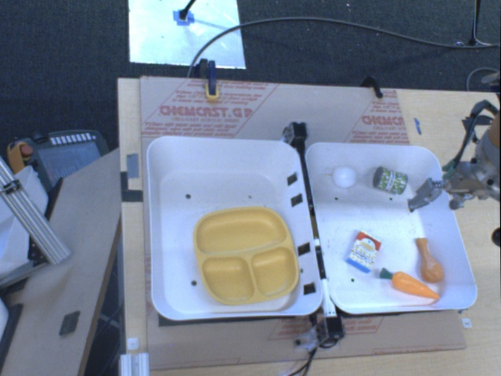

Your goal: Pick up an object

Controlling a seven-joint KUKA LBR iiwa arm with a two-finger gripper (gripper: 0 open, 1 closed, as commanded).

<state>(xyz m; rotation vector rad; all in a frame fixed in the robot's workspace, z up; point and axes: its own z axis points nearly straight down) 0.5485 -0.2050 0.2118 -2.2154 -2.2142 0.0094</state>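
**Hovering at the right bin's edge, nothing gripped yet**

Starting nearest the camera, a toy carrot lies by the front right corner of the right bin, with an orange drumstick-shaped toy just behind it along the right wall. A small red and white carton sits toward the middle of the bin floor. Farther back, a white ball and a green can rest near the rear wall. The left bin carries a yellow divided tray with 3 compartments.

The gripper reaches over the right bin's right wall, near its rear corner. Whether its jaws are wide or narrow cannot be told, and nothing shows between them.

To do the pick well, the arm should probably choose 1 isolated object, such as the can or carton, centre over it, and descend straight. The carrot and drumstick lie close together and close to the walls, so they look like riskier targets.
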